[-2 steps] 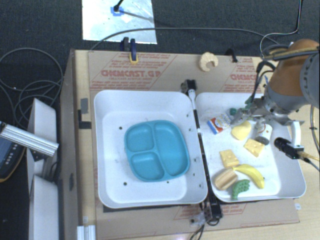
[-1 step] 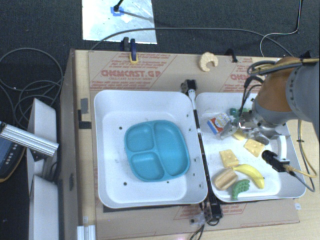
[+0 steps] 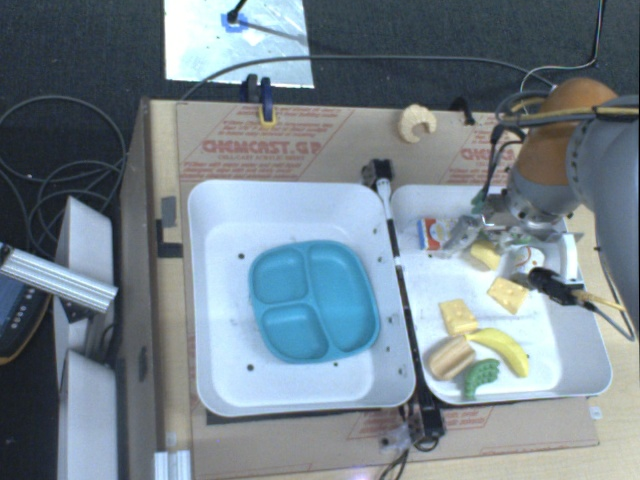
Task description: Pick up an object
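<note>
The right bin (image 3: 590, 363) holds several small toy foods: a yellow banana (image 3: 503, 349), a green piece (image 3: 479, 377), a tan bread roll (image 3: 449, 356), two yellow cheese blocks (image 3: 459, 317) (image 3: 508, 295), a pale yellow piece (image 3: 484, 256) and a red and white packet (image 3: 431, 234). My gripper (image 3: 487, 230) hangs low over the back of this bin, just above the pale yellow piece and right of the packet. The grey arm with its orange band (image 3: 560, 133) comes in from the right. Nothing can be seen held between the fingers.
The left bin (image 3: 225, 218) carries a blue divided plate (image 3: 312, 300). A cream-coloured object (image 3: 418, 123) lies on the cardboard behind the bins. Cables run across the back of the bench and on the floor at left. A black clip (image 3: 380, 175) sits at the bins' shared rear corner.
</note>
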You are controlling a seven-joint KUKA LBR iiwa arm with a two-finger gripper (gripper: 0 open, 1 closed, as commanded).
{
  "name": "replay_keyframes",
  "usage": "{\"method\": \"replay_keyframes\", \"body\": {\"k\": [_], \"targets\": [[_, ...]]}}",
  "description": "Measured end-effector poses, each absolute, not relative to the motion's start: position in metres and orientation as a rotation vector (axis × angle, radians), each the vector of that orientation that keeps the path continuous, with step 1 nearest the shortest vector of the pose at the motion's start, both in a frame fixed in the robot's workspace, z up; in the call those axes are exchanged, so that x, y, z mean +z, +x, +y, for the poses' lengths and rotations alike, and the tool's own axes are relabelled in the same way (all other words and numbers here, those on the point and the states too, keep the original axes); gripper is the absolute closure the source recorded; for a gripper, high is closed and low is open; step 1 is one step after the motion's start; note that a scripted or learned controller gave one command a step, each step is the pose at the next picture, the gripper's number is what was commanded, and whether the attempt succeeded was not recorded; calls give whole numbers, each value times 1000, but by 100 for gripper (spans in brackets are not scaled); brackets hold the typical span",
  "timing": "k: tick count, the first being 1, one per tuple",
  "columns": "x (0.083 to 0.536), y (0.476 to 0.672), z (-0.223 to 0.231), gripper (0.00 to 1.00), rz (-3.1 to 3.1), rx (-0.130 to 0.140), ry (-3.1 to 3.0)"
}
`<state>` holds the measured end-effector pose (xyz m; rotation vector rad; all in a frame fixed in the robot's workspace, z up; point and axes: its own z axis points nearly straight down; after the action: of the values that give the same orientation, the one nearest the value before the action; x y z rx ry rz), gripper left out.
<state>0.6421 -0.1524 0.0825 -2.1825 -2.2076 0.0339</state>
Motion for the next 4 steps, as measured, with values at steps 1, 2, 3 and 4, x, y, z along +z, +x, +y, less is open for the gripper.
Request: {"method": "replay_keyframes", "body": {"k": [1, 2, 3, 4], "targets": [[111, 636, -195, 0, -2226, -2, -2222], [85, 610, -132, 0, -2226, -2, -2218], [102, 637, -165, 0, -2226, -2, -2222], [84, 610, -153, 0, -2224, -1, -2220]]}}
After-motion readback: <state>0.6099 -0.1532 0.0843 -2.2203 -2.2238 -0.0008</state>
